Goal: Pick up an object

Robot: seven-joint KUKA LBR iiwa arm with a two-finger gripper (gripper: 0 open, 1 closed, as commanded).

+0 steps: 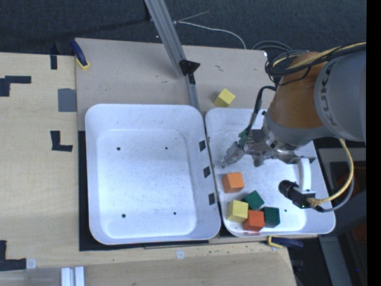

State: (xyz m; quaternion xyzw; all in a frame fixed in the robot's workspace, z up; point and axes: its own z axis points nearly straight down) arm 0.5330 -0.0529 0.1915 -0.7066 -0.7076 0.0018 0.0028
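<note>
In the right bin (217, 124), the gripper (233, 156) hangs with its fingers spread and nothing between them, just above an orange block (233, 182). Near the bin's front edge lie a yellow block (239, 210), two green blocks (255, 199) and an orange one (256, 220), clustered together. Another yellow cube (225, 98) sits on the bench behind the bin.

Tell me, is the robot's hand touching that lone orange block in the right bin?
Apart. The camera view shows bare white bin floor between the hand and the orange block, which lies just below it in the picture.
</note>
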